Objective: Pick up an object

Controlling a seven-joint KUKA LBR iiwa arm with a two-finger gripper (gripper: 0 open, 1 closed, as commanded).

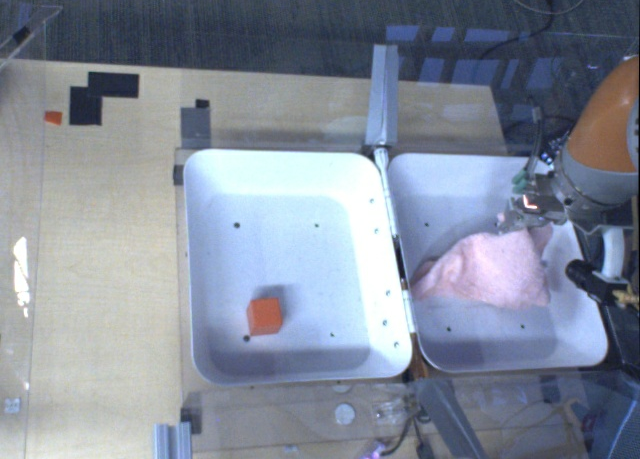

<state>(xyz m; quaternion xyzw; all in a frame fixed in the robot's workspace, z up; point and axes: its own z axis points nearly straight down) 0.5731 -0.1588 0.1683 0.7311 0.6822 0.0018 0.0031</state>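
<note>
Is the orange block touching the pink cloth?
Apart. The camera view shows the orange block in the left bin, the pink cloth in the right bin.

i see two candidates. a small orange block [265,316] sits flat on the floor of the left bin [215,247], toward its near-left area. a crumpled pink cloth [485,272] lies heaped in the right bin [450,192], its far-right corner seemingly lifted, though that's hard to judge.

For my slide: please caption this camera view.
Gripper at pink cloth in right bin; orange block in left bin.
</note>
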